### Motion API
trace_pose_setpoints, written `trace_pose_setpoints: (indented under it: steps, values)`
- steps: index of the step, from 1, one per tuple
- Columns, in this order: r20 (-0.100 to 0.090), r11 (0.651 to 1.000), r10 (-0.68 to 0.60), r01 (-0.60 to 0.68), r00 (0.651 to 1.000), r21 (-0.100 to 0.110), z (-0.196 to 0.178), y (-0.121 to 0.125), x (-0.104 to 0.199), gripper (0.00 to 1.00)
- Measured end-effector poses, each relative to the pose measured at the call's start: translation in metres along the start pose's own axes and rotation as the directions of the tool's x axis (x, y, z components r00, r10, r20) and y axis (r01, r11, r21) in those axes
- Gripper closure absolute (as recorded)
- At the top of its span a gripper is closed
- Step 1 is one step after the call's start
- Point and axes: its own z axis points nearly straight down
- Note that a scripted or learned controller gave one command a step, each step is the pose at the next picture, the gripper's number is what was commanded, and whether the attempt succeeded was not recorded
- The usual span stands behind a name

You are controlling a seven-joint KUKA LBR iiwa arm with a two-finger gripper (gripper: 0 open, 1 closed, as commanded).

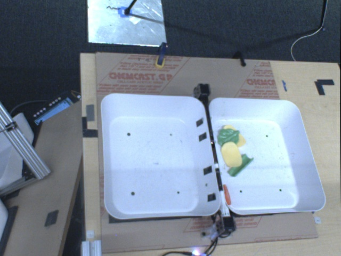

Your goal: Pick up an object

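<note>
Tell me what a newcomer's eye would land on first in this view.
First, the small cluster of yellow and green objects in the right bin, close to its left wall. Next, a small orange piece lower down along that same wall. The shiny metal sheet on the dark floor beyond the bench also stands out.

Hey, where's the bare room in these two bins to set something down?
The left bin is bare floor wall to wall. In the right bin, the right half is free. The crowded part is by the divider: yellow and green pieces, and a small orange piece.
</note>
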Motion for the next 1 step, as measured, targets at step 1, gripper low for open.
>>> trace_pose_setpoints:
  steps: [1]
  values:
    - [0.0,1.0,-0.002,0.002,1.0,0.0,0.0,0.0001,0.0004,1.0]
